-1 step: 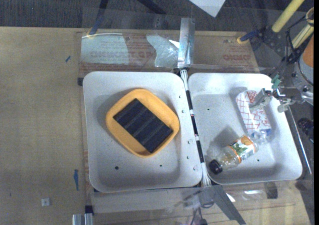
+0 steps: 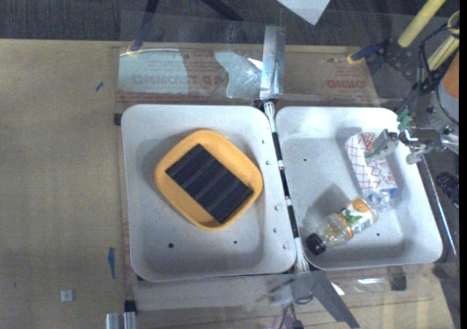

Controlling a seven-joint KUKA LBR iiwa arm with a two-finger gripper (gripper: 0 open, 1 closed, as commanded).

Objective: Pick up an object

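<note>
A clear plastic bottle (image 2: 344,224) with a black cap and an orange label lies on its side in the right bin (image 2: 321,138), near the front. Behind it a red-and-white patterned packet (image 2: 371,165) lies toward the bin's right wall, with a crumpled bit of clear plastic (image 2: 385,195) at its lower end. An orange-yellow dish-shaped object with a black ribbed panel (image 2: 209,177) fills the middle of the left bin (image 2: 146,233). My gripper (image 2: 394,141) hangs over the right bin's far right side, just above the packet's upper end and apart from the bottle.
A metal divider post (image 2: 273,61) stands behind the seam between the two bins. Cables and a yellow rod (image 2: 432,1) crowd the upper right beside the arm. A cardboard sheet (image 2: 182,76) lies behind the bins.
</note>
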